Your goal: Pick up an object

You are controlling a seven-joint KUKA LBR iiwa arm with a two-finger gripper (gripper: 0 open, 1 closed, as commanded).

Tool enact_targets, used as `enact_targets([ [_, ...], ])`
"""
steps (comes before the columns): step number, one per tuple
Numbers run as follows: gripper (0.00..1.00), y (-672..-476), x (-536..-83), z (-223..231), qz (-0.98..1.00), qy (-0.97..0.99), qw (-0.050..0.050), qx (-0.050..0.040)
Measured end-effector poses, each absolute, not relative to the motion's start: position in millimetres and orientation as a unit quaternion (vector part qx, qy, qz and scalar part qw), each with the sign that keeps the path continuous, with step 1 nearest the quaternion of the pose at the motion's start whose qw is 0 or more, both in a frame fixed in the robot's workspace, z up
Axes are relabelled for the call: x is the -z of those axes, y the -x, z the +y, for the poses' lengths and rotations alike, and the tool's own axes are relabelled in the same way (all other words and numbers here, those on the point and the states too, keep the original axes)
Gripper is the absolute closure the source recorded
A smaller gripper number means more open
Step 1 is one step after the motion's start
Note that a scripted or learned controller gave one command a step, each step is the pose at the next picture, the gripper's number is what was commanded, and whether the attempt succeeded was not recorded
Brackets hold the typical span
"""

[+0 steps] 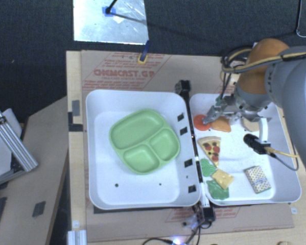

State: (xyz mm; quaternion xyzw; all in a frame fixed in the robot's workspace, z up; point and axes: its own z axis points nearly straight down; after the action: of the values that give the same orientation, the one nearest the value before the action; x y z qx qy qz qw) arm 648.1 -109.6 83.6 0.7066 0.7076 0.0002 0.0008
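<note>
— Where was the orange piece (222,126)?
— Right under the gripper (214,116), with a red disc (200,121) just beside it. I couldn't tell its opening or hold.
— Handling?
— Likely light, stiff, slick plastic; pinch across the narrow edges.

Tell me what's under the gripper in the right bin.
An orange piece pokes out from below the gripper, with a red disc right beside it. The gripper covers the orange piece's upper part, so whether they touch cannot be judged.
</note>
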Motion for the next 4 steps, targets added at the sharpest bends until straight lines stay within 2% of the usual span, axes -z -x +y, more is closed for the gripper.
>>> enact_targets([
  [1, 1.00, -650.2, -98.0, -109.7, 0.707, -0.707, 0.003, -0.0027],
  [4, 1.00, -663.8, -227.6, -109.3, 0.709, -0.705, 0.002, -0.0020],
])
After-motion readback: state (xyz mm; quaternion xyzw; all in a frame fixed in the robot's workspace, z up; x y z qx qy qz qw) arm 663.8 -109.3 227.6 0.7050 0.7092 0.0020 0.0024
